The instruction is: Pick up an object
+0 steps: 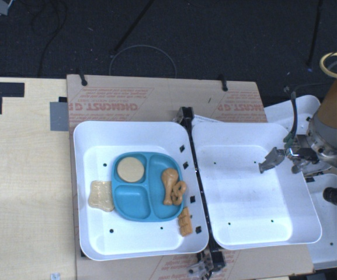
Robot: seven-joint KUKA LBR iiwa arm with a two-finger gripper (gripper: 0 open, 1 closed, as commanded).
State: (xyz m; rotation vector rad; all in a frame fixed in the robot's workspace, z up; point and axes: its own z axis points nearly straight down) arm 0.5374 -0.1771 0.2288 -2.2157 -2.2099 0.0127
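In the left bin (92, 150) lies a blue divided plate (138, 206). On the plate rest a round beige disc (129, 169) and a tan twisted piece (173, 186). A pale bread-like slice (101, 195) lies against the plate's left edge, and a small tan chunk (184, 221) sits by its lower right corner. My gripper (284, 163) hangs over the right side of the right bin (244, 232), far from all these objects. It is open, with nothing between its fingers (269, 160).
A black divider (193, 174) runs between the two bins. Brown cardboard (156, 101) lies under them, with a wooden bench surface (22, 174) to the left. Cables cross the dark floor behind.
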